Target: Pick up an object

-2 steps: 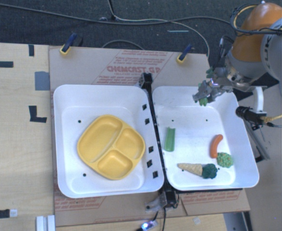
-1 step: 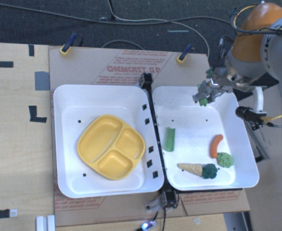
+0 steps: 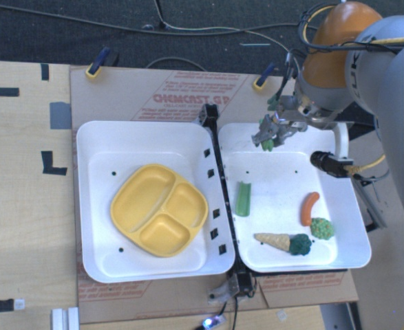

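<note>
My gripper (image 3: 269, 136) hangs over the back rim of the right bin (image 3: 339, 256), near its far left corner. A small green patch shows at its tip; I cannot tell what it is. Lying in the right bin are a green stick (image 3: 243, 199) at the left, an orange sausage-shaped piece (image 3: 310, 208) at the right, a light green broccoli (image 3: 321, 228) below it, and a tan cone (image 3: 273, 239) touching a dark green broccoli (image 3: 299, 244) near the front. All of them lie well in front of the gripper.
The left bin (image 3: 91, 184) holds a yellow divided plate (image 3: 160, 210). A black divider (image 3: 217, 177) with clips runs between the bins. The grey arm with its orange band (image 3: 339, 40) fills the upper right. Cables cross the dark floor behind the bench.
</note>
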### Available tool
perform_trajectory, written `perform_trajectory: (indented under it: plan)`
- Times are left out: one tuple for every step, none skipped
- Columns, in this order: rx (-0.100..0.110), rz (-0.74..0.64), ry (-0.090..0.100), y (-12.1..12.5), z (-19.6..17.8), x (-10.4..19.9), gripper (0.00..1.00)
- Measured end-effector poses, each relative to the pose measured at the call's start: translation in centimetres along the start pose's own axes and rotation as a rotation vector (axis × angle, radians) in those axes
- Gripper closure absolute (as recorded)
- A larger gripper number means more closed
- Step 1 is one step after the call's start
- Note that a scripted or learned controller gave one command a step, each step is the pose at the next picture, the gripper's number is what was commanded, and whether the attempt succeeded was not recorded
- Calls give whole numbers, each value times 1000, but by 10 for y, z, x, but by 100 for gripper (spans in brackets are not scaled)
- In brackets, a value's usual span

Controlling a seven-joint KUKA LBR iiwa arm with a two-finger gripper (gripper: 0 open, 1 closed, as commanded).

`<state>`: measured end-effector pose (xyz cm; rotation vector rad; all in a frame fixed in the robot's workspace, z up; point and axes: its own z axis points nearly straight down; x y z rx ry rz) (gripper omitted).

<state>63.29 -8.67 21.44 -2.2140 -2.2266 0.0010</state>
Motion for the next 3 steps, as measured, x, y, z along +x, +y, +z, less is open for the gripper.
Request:
perform_trajectory:
  plan:
    - [-1,-1,1,-4,-11,55,100]
    - [1,0,0,-7,-11,99,100]
    - [2,0,-1,-25,-3,151,100]
